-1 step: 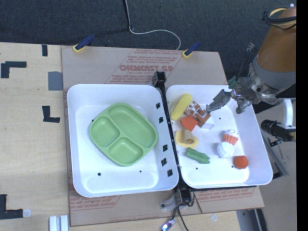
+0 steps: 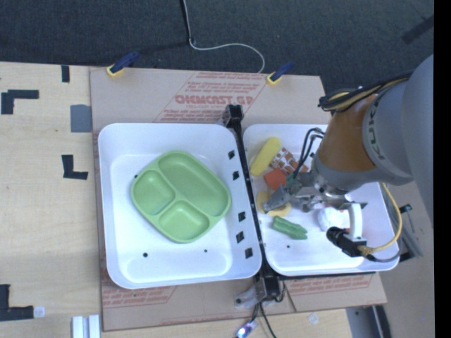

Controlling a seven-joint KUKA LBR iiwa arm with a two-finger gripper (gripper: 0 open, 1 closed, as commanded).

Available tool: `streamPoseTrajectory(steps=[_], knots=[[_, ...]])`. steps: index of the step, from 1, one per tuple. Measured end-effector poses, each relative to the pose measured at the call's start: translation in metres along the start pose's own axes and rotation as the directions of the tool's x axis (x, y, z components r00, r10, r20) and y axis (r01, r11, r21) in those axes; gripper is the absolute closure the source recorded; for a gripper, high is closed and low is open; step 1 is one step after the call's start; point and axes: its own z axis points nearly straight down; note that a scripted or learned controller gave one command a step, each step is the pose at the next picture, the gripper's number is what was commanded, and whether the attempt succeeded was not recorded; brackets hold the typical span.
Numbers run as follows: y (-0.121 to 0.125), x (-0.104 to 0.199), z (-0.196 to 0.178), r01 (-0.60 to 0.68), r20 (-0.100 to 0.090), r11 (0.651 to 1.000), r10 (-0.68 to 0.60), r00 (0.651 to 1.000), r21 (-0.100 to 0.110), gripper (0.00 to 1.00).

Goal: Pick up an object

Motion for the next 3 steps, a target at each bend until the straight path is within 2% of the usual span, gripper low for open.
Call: streamPoseTrajectory(steps=[1,2,3], knots=[[0.003,-0.001,-0.019,0.0,0.002,1.0,0.0,1.0,-0.013,1.0],[0.025,0.067,-0.126,0.006,0.003,1.0,-0.006,1.0,-0.024,1.0],[-0.046,0.078,-0.222,0.001,0.003,1.0,-0.001,1.0,-0.017,1.0]])
